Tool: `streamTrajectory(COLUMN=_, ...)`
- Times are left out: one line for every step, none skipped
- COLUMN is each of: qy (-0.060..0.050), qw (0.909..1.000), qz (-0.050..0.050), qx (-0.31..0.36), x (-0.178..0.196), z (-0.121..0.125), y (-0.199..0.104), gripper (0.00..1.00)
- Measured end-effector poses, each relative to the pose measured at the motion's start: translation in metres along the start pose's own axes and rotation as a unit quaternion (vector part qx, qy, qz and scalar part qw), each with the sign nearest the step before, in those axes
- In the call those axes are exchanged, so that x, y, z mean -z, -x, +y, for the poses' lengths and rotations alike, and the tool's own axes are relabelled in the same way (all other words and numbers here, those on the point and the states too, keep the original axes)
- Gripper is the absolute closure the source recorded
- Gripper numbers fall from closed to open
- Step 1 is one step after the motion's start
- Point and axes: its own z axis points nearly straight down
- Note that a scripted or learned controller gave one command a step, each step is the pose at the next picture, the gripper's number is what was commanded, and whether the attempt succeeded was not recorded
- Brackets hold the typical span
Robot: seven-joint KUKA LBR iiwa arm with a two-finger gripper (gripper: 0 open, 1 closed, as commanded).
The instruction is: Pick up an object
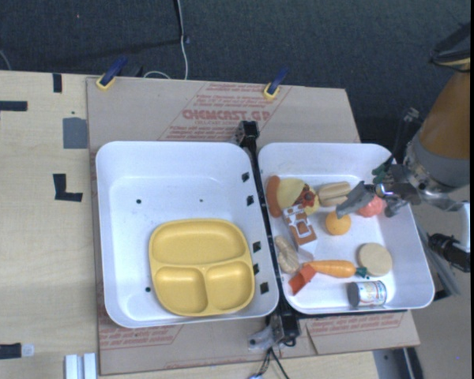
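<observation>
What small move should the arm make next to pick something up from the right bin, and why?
Probably a short descent with a slight shift toward the orange ball. The hand hangs over the right bin between the hot dog bun and a reddish toy, with nothing visibly between its fingers.

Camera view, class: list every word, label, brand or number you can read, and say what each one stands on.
"CHEMCAST GP", red print repeated on the brown sheet under the bins; the smaller print around it is too blurred to read.
Small carton in the right bin: red-and-white label, unreadable.
Can: label too small to read.
</observation>
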Motion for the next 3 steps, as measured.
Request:
streamTrajectory(qy=-0.002, qw=1.0000, qz=0.001, qx=0.002, x=-0.070, z=0.024, y=-0.060, gripper=0.00)
streamTrajectory(qy=0.003, qw=1.0000, qz=0.002, qx=-0.002, x=-0.166, z=-0.001, y=-0.045, gripper=0.00)
streamTrajectory(qy=0.003, qw=1.0000, qz=-0.001, qx=0.002, x=-0.165, z=0.084, y=-0.047, gripper=0.00)
